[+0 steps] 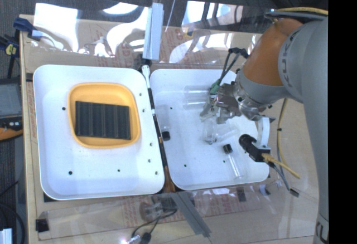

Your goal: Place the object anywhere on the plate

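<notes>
Two shallow white bins sit side by side on the bench. The left bin (50,170) holds a yellow rounded-square plate (104,116), which carries a dark ribbed rectangular insert (103,120) at its middle. Right of the plate, across the divide, the right bin (178,165) has the grey arm with its orange band (268,62) reaching over it. The gripper (215,115) hangs above a small clear object (210,136). Farther from the plate lie a small black piece (227,148) and a clear tube (234,166).
</notes>
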`<act>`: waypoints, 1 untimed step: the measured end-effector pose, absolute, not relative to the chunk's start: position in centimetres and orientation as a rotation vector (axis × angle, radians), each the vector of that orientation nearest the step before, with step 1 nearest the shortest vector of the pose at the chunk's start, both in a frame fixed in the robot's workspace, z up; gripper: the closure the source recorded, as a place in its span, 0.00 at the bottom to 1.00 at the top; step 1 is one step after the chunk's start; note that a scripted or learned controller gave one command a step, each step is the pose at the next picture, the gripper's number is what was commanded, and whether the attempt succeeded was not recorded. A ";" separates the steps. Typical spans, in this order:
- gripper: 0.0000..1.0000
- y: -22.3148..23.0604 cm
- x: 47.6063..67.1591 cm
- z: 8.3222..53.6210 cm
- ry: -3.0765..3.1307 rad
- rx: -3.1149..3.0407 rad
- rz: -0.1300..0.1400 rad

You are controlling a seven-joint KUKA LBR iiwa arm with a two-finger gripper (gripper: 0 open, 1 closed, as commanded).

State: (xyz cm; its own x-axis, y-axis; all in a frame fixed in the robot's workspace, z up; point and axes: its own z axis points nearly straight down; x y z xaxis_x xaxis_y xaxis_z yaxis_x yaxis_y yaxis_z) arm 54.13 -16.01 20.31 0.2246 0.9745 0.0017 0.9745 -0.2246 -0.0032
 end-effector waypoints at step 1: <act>1.00 -13.1 50.3 19.2 -2.077 -2.349 0.006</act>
State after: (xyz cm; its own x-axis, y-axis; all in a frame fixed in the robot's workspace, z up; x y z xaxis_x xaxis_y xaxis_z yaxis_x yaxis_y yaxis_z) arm 50.32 -13.13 19.18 0.1226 0.9925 0.0012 0.9924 -0.1225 -0.0076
